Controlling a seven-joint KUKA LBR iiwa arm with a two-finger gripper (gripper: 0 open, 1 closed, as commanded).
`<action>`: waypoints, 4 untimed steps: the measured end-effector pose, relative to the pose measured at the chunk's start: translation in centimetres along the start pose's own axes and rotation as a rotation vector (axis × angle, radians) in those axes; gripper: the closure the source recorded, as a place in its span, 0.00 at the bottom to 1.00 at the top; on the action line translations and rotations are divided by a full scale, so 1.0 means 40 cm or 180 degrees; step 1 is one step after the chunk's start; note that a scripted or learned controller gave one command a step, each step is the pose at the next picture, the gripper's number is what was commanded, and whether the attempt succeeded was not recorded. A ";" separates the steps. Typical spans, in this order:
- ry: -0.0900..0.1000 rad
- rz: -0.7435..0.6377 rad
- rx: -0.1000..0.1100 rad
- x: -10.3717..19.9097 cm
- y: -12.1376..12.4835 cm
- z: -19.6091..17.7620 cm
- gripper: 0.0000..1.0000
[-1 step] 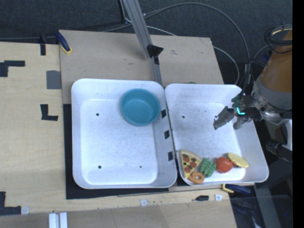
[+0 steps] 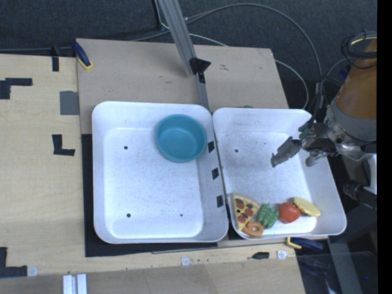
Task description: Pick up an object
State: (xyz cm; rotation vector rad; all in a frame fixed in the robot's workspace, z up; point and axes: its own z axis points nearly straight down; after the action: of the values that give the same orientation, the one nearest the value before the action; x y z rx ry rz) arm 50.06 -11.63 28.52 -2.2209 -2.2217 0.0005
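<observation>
Blue bowl (image 2: 180, 138) in left bin (image 2: 116, 182), light, rigid, I'd pinch rim; pizza slice (image 2: 245, 212), green piece (image 2: 266, 215), tomato (image 2: 289, 212) along right bin (image 2: 257, 146) near wall, small, slippery; gripper (image 2: 297, 152) above, fingers spread, grasping nothing.

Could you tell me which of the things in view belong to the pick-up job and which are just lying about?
Part of the job:
- gripper, over the right bin
- pizza slice, green toy, red tomato and yellow piece, along that bin's near edge
- blue bowl in the left bin

Just lying about:
- cables
- black tape marks
</observation>
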 end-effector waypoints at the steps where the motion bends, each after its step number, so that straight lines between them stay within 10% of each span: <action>1: 0.0003 -0.0001 0.0018 0.012 0.016 0.147 0.00; 3: 0.0002 -0.0001 0.0013 0.007 0.001 0.408 0.00; 4: 0.0002 -0.0002 0.0004 0.008 0.003 0.379 1.00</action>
State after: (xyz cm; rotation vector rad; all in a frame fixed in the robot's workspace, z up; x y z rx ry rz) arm 50.19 -11.32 13.35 -2.2192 -2.2215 0.0011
